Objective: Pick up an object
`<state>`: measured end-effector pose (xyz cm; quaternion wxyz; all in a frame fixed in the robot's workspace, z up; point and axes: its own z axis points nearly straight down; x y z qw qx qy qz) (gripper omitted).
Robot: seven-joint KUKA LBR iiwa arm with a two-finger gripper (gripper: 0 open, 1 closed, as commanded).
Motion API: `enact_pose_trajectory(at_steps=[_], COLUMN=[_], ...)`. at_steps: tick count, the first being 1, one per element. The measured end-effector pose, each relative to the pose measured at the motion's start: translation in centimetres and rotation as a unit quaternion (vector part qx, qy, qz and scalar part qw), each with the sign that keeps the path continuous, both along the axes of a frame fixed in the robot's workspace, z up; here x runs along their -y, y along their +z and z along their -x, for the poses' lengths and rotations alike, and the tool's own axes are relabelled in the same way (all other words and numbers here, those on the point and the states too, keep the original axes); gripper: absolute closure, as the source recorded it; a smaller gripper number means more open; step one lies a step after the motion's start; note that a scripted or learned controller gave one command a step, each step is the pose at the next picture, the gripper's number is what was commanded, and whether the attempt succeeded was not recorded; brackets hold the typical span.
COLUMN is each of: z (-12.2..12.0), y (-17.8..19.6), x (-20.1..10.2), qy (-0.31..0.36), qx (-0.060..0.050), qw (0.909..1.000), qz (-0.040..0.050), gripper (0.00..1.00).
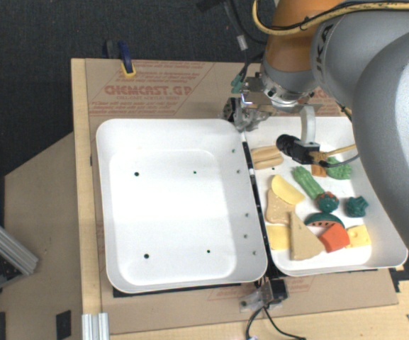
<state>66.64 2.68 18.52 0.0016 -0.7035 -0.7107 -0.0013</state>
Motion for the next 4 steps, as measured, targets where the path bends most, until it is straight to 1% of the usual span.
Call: enact_pose_trajectory(at_steps=[1,2,3,4], z=[0.3,-0.1,-0.2,0.1], y=[-10.5,-8.7,0.6,-5.1], x=[-7.6,-7.1,-3.9,-9.2], qy=[-0.001,-0.005,-0.006,-0.003], qx=[-0.004,0.001,0.005,-0.003], qw=[1.0000,1.0000,1.0000,1.0000], qz=[0.0007,0.0015,0.0022,0.0016], gripper=[1.00,1.00,1.00,1.00])
